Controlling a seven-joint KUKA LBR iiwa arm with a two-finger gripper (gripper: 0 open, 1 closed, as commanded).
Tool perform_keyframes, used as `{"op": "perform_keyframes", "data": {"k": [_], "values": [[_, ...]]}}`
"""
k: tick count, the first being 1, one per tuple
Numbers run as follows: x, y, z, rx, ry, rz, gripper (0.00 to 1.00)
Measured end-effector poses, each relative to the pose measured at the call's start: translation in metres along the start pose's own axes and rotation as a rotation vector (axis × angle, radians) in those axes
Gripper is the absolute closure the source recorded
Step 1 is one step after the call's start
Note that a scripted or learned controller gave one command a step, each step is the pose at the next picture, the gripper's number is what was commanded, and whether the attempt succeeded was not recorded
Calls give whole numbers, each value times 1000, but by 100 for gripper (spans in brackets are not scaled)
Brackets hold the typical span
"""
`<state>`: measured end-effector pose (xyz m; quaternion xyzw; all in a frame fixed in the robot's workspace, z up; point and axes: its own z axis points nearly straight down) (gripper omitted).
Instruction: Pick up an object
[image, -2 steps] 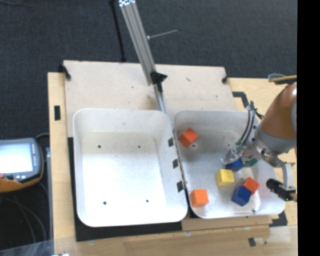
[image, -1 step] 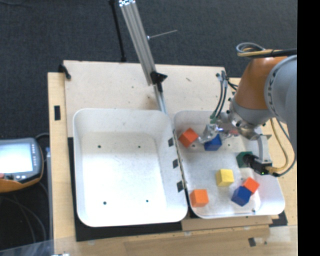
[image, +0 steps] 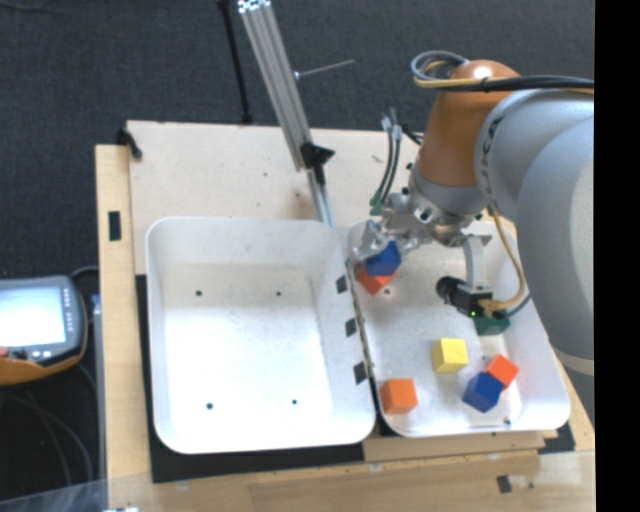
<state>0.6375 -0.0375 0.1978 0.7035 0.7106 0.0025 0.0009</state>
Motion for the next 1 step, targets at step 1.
{"op": "perform_keyframes", "data": {"k": [1], "values": [[68,-23,1,5,0,1,100]]}}
